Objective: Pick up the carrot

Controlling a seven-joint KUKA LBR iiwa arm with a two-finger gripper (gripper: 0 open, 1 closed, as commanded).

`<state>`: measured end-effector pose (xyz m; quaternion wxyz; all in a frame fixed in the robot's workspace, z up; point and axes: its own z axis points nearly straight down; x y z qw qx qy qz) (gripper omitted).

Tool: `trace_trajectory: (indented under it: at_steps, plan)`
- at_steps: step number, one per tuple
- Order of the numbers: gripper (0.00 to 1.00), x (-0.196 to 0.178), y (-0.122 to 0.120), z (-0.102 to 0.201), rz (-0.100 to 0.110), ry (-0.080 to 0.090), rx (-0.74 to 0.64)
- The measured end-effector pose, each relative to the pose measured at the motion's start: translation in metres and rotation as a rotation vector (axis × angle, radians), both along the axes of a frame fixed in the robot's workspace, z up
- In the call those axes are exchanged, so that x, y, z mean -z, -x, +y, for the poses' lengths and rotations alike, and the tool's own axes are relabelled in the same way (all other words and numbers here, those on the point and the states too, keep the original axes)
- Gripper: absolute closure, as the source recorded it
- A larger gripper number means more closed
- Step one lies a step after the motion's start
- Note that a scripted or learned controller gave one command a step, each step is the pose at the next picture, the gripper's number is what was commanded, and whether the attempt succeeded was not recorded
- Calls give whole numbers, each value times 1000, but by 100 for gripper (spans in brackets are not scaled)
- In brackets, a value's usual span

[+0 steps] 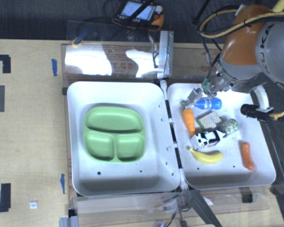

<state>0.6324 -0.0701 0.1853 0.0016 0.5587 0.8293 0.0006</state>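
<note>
We start at the hand (197,94), which hangs over the far part of the right bin (265,171), just inside its back rim. We see its grey metal tip angled down and to the left, but we cannot tell how its grasping parts are set from this slanted look; nothing lies visibly within them. The grey arm (270,41) with its orange band rises behind it toward the top right, trailing yellow and black cables.

Just below and slightly left of the hand lies the carrot (189,120), orange, resting on the bin floor close to the divider between the two bins, its length running roughly front to back. It is near the hand but apart from it, so we judge the pick not yet done: the descent, the closing and the lift all remain.

Around the carrot, we find a blue and white bottle (208,103) just beside its upper end, a speckled packet (209,121) to its right, a black and white cow toy (208,138) near its lower end, and a banana (206,156) in front of that. A second orange piece, a sausage-like object (246,155), lies well apart toward the right side.

The left bin (80,174) holds a green divided tray (115,133). Both bins sit on the pale wooden surface (28,126)
</note>
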Motion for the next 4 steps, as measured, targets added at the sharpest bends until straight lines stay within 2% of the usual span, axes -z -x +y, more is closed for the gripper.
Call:
trace_trajectory:
  at_steps: [1,2,3,4]
  plan:
    - [0,1,43,32,4,-1,41]
    - [0,0,8,63,0,0,126]
    - [0,1,81,14,4,-1,106]
    - [0,1,81,14,4,-1,106]
